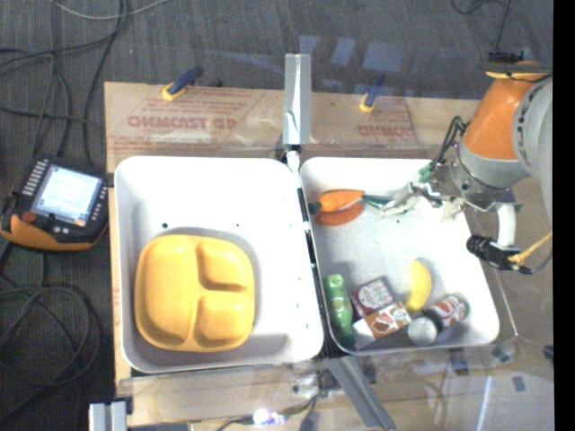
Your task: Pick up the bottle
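Note:
The green bottle point(339, 302) lies near the front left corner of the right bin point(485, 268), close along its left wall. My gripper point(428, 192) hangs over the bin's back right part, well away from the bottle and further back than it. It is just to the right of the green leafy end of a toy carrot point(340, 205). Nothing that I can make out is in the gripper. The arm's orange band point(499, 124) is above and to the right of it.
A banana point(419, 284), a brown-red carton point(379, 308), a can point(446, 311) and a grey round thing point(422, 329) crowd the right bin's front, just right of the bottle. The left bin point(135, 187) holds a yellow divided plate point(197, 291).

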Available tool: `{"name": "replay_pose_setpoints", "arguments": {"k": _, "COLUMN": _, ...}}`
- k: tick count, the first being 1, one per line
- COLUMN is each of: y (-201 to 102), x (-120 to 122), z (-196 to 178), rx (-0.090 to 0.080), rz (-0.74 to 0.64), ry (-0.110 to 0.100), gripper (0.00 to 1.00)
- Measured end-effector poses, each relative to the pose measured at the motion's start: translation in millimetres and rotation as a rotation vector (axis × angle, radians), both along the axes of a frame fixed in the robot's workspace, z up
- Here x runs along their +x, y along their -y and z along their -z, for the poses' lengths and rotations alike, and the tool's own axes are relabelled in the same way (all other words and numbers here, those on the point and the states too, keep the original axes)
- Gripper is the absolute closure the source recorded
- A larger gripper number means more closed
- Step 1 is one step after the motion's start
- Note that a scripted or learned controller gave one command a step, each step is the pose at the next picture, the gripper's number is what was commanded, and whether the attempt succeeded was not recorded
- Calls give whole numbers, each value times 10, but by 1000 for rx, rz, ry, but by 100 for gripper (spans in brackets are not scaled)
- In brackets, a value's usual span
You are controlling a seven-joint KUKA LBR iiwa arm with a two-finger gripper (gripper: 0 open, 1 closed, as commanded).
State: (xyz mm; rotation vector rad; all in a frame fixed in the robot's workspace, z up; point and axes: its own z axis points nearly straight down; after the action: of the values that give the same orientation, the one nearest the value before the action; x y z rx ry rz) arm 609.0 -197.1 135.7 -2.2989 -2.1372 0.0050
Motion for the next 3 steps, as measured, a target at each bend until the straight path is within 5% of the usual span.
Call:
{"name": "replay_pose_setpoints", "arguments": {"k": 1, "y": 23, "x": 440, "z": 422, "rx": 6, "rz": -33, "ry": 6, "gripper": 0}}
{"name": "replay_pose_setpoints", "arguments": {"k": 2, "y": 26, "x": 625, "z": 451, "rx": 23, "rz": 2, "ry": -12, "gripper": 0}}
{"name": "replay_pose_setpoints", "arguments": {"k": 3, "y": -462, "x": 600, "z": 7, "rx": 0, "rz": 17, "ry": 4, "gripper": 0}}
